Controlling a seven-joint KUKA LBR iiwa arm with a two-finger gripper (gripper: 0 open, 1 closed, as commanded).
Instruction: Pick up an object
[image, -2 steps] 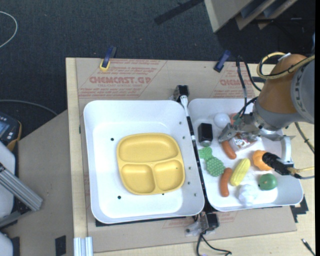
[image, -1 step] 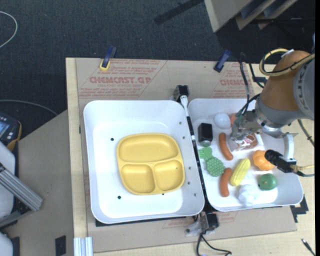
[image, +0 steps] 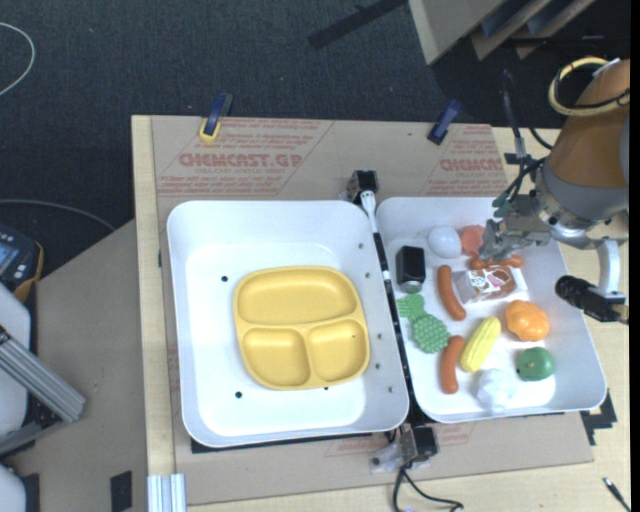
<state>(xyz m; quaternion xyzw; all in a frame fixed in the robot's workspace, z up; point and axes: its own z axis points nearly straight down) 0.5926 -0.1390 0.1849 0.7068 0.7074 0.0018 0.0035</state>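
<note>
While the grey arm with the orange band (image: 592, 130) reaches in from the right, its two-finger gripper (image: 497, 245) hangs low over the far part of the right white bin (image: 580, 385). Whether the gripper is spread or pinched together cannot be told from this slant, and nothing is visibly caught in it.

Just below the gripper lies a small packet with a red and white label (image: 490, 283). A white ball (image: 442, 240) and a pinkish-orange piece (image: 472, 240) sit just to its left. A black rectangular block (image: 410, 266) lies near the bin's left wall. Two orange-red toy sausages rest in the bin, one (image: 451, 292) beside the packet and one (image: 451, 363) lower down. Between them lie a green knobbly toy (image: 428, 330) and a yellow corn cob (image: 482, 342). An orange fruit (image: 527, 320) sits above a green round fruit (image: 535, 364), with a crumpled white item (image: 491, 390) near the front rim.

The left white bin (image: 200, 300) holds a yellow plastic tray with three compartments (image: 300, 326).
</note>
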